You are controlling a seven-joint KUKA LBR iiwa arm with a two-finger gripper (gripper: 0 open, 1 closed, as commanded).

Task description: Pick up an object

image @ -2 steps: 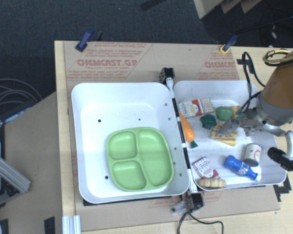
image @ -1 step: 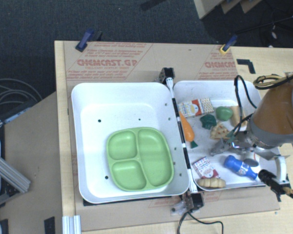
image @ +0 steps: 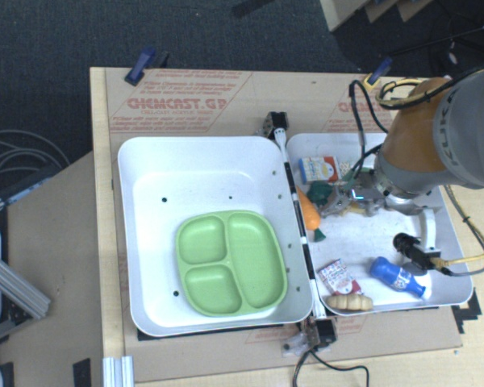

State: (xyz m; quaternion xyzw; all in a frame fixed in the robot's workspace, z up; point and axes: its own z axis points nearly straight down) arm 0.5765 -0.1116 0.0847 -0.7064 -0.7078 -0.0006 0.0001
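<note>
My gripper (image: pixel 340 201) hangs low over the left part of the right bin (image: pixel 452 293), reaching in from the right. Its tip is close to a green object (image: pixel 318 190) and an orange carrot-like piece (image: pixel 310 211) by the bin's left wall. I cannot see whether it touches either one. Behind them lies a small white and orange carton (image: pixel 319 168). Toward the front of this bin lie a blue bottle (image: pixel 398 277), a red and white packet (image: pixel 336 274) and a tan bread-like piece (image: pixel 348 301).
The left bin (image: pixel 145 176) holds a green divided plate (image: pixel 229 262). A small dark green piece (image: pixel 316 235) lies just in front of the carrot. The arm's grey and orange wrist (image: pixel 423 139) covers the back right of the right bin.
</note>
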